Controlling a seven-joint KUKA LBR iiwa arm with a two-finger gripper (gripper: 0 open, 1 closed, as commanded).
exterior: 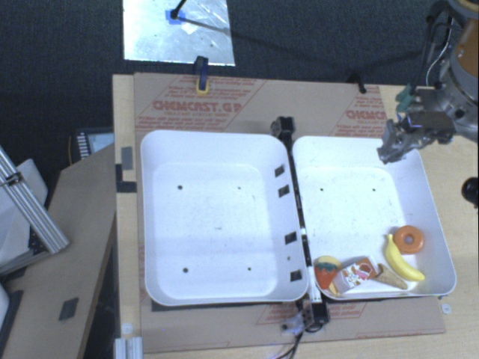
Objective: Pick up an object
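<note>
The grey two-finger tool (pixel 392 149) hangs over the far right rim of the right-hand shallow white plastic bin (pixel 352 200), nothing visible between its tips, and whether it is spread or pinched I cannot tell from this slanted view. The things to pick lie well apart from it, bunched in the near right corner of that bin: a curved yellow toy banana (pixel 401 259), a round orange ring-shaped piece like a doughnut (pixel 409 238) just beyond the banana's upper end, a small orange-and-red rounded toy fruit (pixel 326 269) by the centre divider, and a flat white-and-red printed packet (pixel 355 273) between fruit and banana. All look light and likely hard plastic, so smooth and prone to slip. The banana seems the best choice: a grip across its narrow mid-body should hold. The packet lies flat and would be awkward. The left-hand white bin (pixel 209 215) shares the desk (pixel 247 96).
</note>
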